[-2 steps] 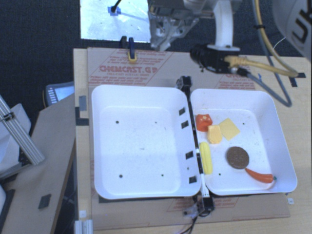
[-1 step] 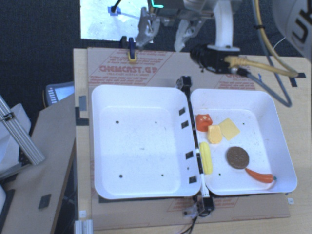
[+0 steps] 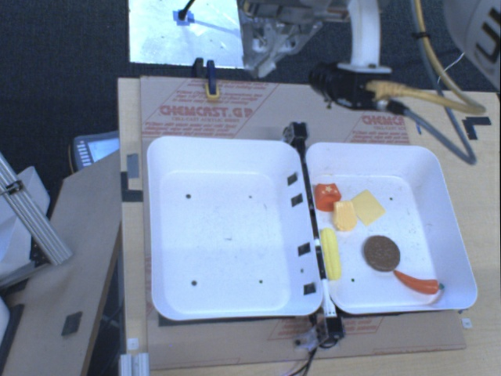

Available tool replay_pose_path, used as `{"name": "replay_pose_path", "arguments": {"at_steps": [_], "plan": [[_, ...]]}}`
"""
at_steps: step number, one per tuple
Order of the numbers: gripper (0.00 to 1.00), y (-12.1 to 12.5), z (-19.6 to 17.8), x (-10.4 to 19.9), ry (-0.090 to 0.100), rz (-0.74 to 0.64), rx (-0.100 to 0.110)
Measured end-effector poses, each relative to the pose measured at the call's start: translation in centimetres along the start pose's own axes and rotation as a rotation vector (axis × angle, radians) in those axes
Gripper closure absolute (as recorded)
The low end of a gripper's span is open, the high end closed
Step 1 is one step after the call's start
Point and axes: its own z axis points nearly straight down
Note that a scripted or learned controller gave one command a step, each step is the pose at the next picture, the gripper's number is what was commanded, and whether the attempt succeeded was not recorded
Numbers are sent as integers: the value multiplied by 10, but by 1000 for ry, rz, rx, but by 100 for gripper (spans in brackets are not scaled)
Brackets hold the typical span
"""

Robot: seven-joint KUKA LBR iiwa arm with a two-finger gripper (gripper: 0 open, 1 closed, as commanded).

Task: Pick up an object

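Six small pieces in right bin (image 3: 438,171): one red chunk (image 3: 327,196), one flat yellow square (image 3: 367,207), one pale yellow block (image 3: 344,215), one yellow corn-shaped piece (image 3: 331,254), one brown disc (image 3: 381,253), one orange pepper shape (image 3: 417,282). Two smooth white bins, left bin (image 3: 168,159) beside it. Metallic hand (image 3: 262,53) high beyond the bins; opening impossible to tell.
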Motion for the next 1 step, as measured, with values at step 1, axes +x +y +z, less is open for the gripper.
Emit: {"name": "replay_pose_path", "arguments": {"at_steps": [1], "plan": [[0,0,0,0,0,-1,1]]}}
